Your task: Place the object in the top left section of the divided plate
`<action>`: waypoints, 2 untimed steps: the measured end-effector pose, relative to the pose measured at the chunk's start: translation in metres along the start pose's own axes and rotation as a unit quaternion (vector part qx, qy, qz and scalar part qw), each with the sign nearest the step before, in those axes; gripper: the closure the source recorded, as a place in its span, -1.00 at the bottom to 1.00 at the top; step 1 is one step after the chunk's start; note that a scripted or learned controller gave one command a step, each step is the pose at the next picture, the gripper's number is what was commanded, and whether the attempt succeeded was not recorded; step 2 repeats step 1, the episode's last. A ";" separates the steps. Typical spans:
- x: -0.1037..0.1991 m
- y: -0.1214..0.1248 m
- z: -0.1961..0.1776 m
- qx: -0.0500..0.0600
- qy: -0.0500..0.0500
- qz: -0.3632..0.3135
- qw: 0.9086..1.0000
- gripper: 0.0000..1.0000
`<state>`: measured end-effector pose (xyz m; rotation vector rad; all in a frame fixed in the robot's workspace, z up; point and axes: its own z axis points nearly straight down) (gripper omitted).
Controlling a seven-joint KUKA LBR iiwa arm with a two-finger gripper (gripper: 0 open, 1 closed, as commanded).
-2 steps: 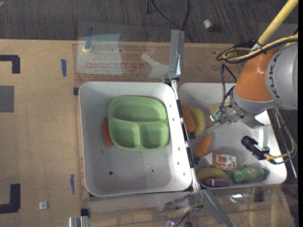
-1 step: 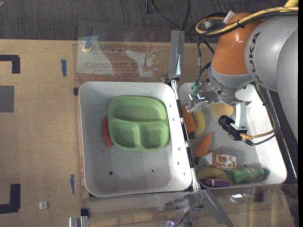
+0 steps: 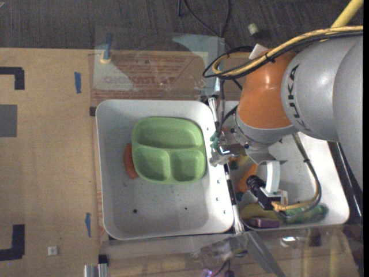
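A light green divided plate (image 3: 168, 149) lies in the left white bin (image 3: 115, 201), with one large section and two smaller ones, all bare. An orange object (image 3: 129, 160) pokes out from under the plate's left edge. My gripper (image 3: 221, 153) hangs below the orange wrist band, over the wall between the two bins, just right of the plate. The wrist hides most of it.
The right bin (image 3: 337, 203) holds several things under the arm: an orange piece (image 3: 249, 173), a green object (image 3: 304, 214), a purple one (image 3: 266, 223) and a yellow-green one (image 3: 252, 211). A clear plastic sheet (image 3: 150, 71) lies behind the left bin.
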<state>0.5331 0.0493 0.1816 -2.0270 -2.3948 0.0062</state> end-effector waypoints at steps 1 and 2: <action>-0.120 0.014 -0.068 -0.002 -0.001 -0.052 0.999 1.00; -0.120 0.014 -0.068 -0.002 -0.001 -0.052 0.999 1.00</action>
